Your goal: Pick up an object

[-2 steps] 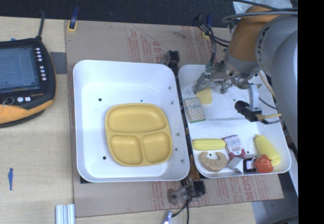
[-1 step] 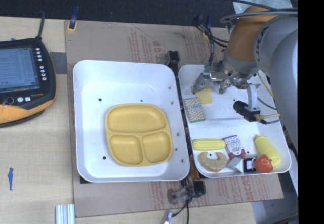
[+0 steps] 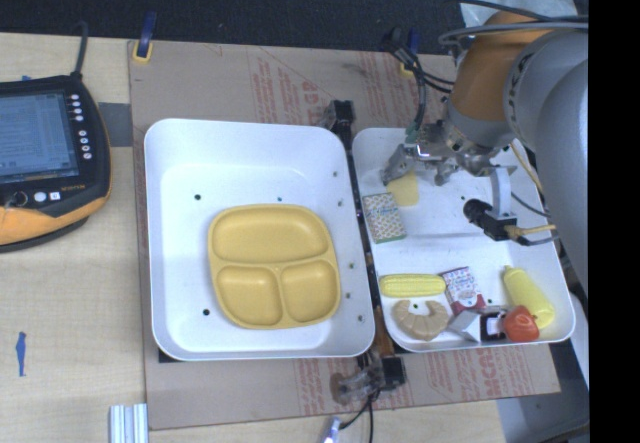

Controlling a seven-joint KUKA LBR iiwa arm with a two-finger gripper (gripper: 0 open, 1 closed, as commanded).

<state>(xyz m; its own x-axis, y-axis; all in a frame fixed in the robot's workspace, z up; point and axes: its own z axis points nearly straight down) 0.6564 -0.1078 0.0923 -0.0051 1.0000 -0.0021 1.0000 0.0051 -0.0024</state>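
The grey arm (image 3: 545,121) reached in from the right, its orange band (image 3: 490,71) above the wrist, bent down over the far part of the right bin (image 3: 440,221). The gripper (image 3: 418,163) hung low at that bin's far left corner, metal parts and dark cables clustered around it. Whether the fingers were wide or narrow could not be told from this slant; a small pale yellow block (image 3: 404,190) lay just at their near side, and it was unclear whether they touched it.

Just near of the block, against the bin's left wall, lay a small flat packet with a fine patterned face (image 3: 384,217). Along the near edge of the right bin sat the other things: a glossy yellow corn cob (image 3: 412,285), a tan pastry-like piece with a bumpy surface (image 3: 421,319), a small red-and-white carton (image 3: 460,286), a smooth yellow bottle shape (image 3: 530,296) and a round red piece (image 3: 520,324) beside it.

The left bin (image 3: 180,181), shallow, white and round-cornered, carried a matte yellow plastic tray with three compartments (image 3: 273,264), one long and two smaller. Both bins rested on a brown cardboard sheet (image 3: 250,71) on the pale wooden worktop (image 3: 60,331). At the far left lay a handheld control pad with a screen and orange casing (image 3: 45,161).
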